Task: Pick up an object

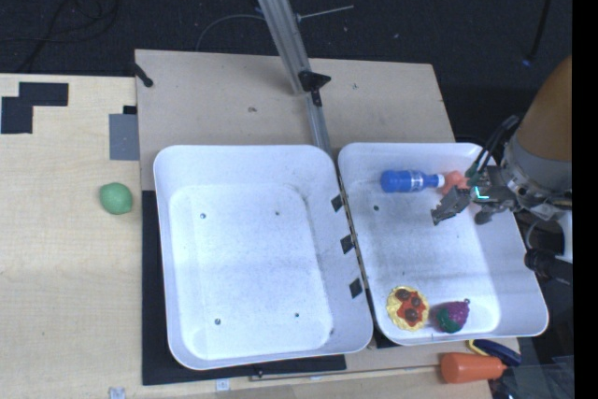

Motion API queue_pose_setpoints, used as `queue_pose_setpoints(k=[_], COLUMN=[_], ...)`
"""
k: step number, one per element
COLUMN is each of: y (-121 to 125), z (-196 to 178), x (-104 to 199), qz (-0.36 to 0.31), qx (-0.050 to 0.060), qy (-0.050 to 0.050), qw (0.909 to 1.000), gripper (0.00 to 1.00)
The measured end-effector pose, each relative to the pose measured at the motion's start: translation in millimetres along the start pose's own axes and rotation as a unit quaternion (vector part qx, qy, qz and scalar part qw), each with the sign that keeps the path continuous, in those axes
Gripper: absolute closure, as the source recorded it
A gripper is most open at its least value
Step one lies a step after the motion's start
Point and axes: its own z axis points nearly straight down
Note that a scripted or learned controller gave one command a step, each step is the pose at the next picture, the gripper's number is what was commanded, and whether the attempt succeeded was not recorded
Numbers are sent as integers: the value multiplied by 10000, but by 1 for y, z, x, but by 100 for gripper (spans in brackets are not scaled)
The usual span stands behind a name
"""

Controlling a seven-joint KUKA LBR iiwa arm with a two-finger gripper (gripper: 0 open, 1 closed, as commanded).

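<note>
Pincer (464, 206) seen over right bin (523, 294), fingers apart, nothing held. Blue bottle (404, 180) lies just to its left; yellow toy (408, 307) & purple toy (451, 316) well below it

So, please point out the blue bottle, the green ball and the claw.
blue bottle (405, 180): camera view, middle of its body.
green ball (117, 198): camera view, its centre.
claw (460, 201): camera view, between its fingertips.

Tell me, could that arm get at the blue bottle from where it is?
Probably yes. The gripper hangs over the right bin, just right of the blue bottle, which lies flat on the bin floor with nothing on it or between them.
</note>
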Motion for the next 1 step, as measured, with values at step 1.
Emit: queue_pose_setpoints(k=[1], y=[0], z=[0], x=[0], qz=[0], qx=[1], qy=[0], qw=[10000], gripper=[0])
